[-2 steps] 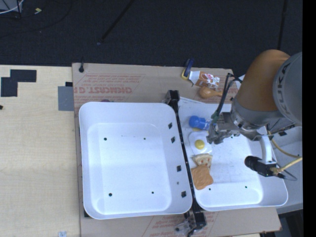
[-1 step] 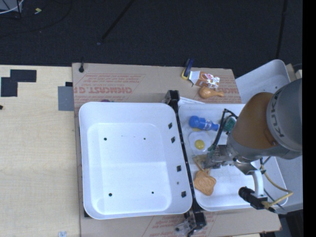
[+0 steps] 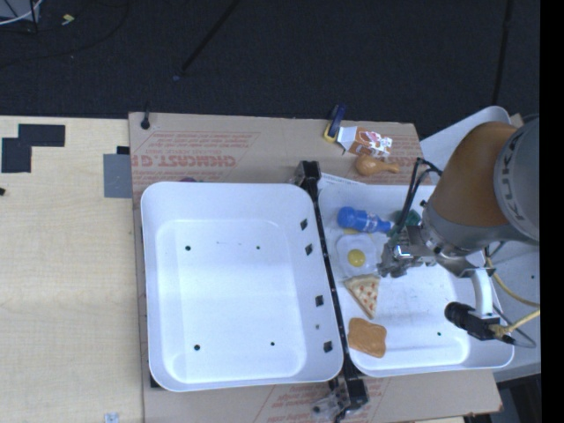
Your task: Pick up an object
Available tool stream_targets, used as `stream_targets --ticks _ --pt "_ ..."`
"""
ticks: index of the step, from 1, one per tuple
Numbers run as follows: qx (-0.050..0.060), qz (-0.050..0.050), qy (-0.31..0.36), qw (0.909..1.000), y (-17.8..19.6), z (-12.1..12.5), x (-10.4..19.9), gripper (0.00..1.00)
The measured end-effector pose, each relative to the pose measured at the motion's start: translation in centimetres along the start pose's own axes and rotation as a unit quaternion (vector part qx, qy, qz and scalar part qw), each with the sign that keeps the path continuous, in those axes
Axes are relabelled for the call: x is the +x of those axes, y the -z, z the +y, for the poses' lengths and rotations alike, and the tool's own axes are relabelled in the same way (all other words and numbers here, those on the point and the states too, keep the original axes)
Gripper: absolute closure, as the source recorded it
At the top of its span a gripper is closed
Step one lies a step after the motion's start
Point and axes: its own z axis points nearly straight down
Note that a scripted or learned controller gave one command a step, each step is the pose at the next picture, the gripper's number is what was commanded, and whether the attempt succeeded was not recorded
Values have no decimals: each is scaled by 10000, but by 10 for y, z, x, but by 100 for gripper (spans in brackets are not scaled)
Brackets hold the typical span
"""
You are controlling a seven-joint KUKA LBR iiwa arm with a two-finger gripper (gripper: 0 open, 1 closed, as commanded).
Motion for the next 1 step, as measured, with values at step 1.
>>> stream_targets --ticks 1 --pt "7 26 61 10000 40 10 140 100"
